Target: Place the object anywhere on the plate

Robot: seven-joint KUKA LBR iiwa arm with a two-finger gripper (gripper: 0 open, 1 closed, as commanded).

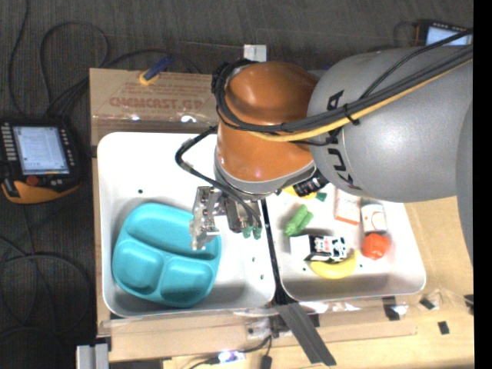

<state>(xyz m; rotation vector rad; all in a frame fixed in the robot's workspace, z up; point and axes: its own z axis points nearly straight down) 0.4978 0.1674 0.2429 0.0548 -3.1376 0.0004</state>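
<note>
A teal plate (157, 264) with three compartments lies in the left bin (131, 160), towards its front. My gripper (224, 227) hangs over that plate's right rim, below the orange wrist band. It is open, and I see nothing between its fingers. One metal finger (202, 223) stands over the plate's upper right corner, the other (244, 221) is closer to the divider between the bins. In the right bin (407, 275) lie a green object (298, 221), a banana (333, 268), a black-and-white toy (327, 245), a red-orange ball (375, 245) and a white carton (347, 207).
The big grey arm covers the back of the right bin and part of the left one. A cardboard box (150, 98) stands behind the left bin. A handheld control panel (37, 156) lies on the floor at the far left, with cables around it.
</note>
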